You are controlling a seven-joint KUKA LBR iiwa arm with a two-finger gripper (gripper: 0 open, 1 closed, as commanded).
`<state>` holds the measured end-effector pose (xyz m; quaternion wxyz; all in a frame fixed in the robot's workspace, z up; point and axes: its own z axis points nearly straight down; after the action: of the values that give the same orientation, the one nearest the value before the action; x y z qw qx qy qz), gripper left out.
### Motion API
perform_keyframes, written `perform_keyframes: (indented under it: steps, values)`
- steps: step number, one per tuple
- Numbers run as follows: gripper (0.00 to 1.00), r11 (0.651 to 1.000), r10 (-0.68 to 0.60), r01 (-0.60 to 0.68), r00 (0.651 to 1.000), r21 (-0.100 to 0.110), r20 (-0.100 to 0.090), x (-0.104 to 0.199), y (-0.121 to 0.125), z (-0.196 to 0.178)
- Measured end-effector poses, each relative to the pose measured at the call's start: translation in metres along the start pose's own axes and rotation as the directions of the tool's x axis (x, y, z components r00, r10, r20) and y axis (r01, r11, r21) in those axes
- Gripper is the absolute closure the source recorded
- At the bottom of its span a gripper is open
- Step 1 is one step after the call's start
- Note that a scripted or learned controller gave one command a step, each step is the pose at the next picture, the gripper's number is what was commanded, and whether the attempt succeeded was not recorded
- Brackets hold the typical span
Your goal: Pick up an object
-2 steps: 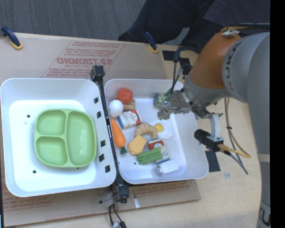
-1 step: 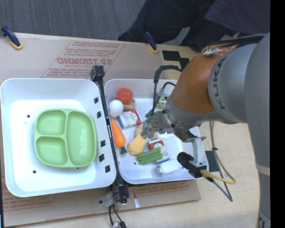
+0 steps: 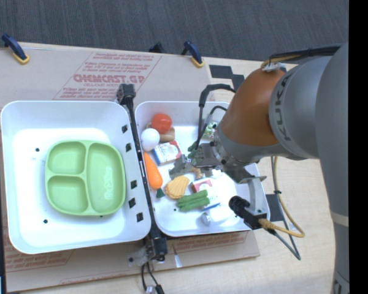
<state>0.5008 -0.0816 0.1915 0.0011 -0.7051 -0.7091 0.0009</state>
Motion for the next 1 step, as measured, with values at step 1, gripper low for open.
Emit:
perform_keyframes:
  steps: [1]
  values:
    - [0.00,1.000,-0.001,0.001,1.000,0.001,0.000,-0.0197,-0.0159,0.0863]
